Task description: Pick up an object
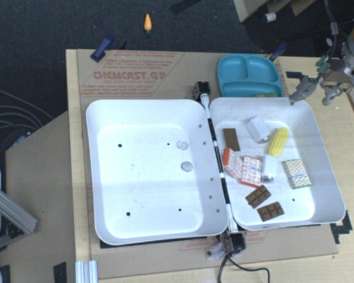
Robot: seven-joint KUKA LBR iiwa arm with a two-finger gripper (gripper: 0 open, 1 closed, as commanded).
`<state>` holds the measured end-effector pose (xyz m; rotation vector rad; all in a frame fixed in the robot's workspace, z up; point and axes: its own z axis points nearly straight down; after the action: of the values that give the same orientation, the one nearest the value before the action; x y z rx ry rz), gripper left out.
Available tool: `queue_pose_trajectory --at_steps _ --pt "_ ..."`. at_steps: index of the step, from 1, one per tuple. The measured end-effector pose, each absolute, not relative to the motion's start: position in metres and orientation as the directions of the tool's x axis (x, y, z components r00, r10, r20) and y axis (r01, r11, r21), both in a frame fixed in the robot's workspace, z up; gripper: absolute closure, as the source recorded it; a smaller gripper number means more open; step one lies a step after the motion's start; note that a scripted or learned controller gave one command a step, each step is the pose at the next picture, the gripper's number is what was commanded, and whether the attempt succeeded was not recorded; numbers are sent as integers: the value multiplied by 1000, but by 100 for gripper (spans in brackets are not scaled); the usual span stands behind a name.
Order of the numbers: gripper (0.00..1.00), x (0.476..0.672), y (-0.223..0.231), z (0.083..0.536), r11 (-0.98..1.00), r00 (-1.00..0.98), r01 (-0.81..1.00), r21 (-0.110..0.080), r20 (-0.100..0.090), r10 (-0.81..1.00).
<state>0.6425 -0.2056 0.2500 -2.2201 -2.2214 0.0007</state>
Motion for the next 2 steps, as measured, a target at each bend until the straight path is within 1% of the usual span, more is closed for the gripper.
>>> queue_pose_trajectory --at_steps 1,2 --pt "0 657 -214 117 1 -1 1000 -3 1 1000" --pt "0 597 -174 84 0 0 1000 -2 1 1000"
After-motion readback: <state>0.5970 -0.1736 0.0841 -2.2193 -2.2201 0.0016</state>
